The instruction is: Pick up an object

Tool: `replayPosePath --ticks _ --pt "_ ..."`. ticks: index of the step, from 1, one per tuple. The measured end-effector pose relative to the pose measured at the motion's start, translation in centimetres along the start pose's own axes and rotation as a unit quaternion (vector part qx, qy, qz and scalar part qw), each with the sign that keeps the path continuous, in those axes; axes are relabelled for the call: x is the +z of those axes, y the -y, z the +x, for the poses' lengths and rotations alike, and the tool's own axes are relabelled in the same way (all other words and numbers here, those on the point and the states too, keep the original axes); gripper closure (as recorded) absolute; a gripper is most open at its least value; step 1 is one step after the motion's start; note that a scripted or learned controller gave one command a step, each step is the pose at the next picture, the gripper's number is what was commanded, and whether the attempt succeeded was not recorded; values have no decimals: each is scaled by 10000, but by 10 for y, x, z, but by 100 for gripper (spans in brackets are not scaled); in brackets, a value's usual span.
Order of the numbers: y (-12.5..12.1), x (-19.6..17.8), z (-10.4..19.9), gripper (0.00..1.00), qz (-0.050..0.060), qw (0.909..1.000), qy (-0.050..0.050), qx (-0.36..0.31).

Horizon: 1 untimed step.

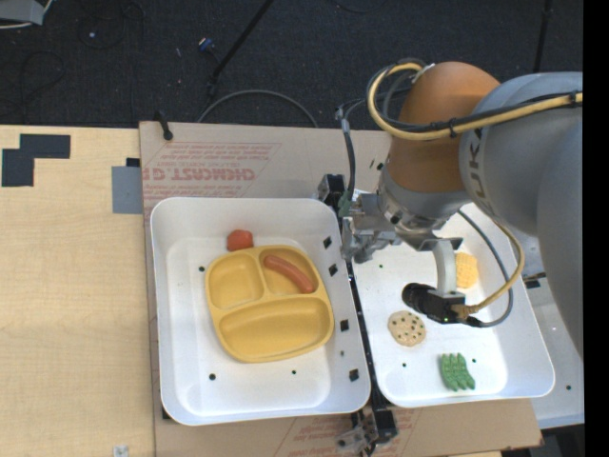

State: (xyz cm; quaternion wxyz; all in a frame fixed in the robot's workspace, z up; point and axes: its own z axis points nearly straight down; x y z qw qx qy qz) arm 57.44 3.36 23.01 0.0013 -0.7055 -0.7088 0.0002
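Gripper (366, 231) low over the right bin's (504, 350) left edge; whether it is parted or closed we cannot tell. Cookie (406, 328) and green piece (457, 371) lie near the front edge, so the pick is apparently still to come.

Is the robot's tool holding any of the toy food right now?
Cannot tell. The tool sits at the right bin's left edge, apart from the cookie, and its tip is hidden.

Glossy white plastic bins (181, 255), matt yellow plastic tray (271, 327) (smooth), pale wood-grain bench (67, 303).
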Motion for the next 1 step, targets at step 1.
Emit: replayPosePath --ticks 1 --pt "1 -6 49 100 7 10000 3 0"
